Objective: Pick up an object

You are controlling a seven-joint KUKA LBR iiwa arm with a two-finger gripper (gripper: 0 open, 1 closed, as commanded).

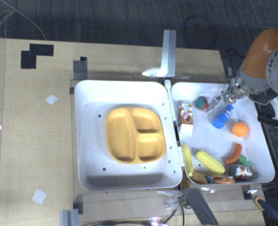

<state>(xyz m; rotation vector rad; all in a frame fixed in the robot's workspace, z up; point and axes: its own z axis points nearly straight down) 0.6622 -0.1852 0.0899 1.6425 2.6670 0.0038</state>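
The right bin (266,149) holds several small items. A clear bottle with a blue cap (222,117) lies tilted near its back. A teal and red ball (202,102) sits to the left of the bottle, and an orange ball (240,129) to the right. My gripper (231,95) hangs at the bin's back right, just above the bottle's upper end. I see nothing held in it. A small carton (186,117) lies along the bin's left wall.
A banana (187,159), corn cob (209,161), red sausage (233,153) and can (242,172) crowd the right bin's front. The left bin (87,126) holds a yellow divided tray (134,134). A metal post (169,51) stands behind the bins.
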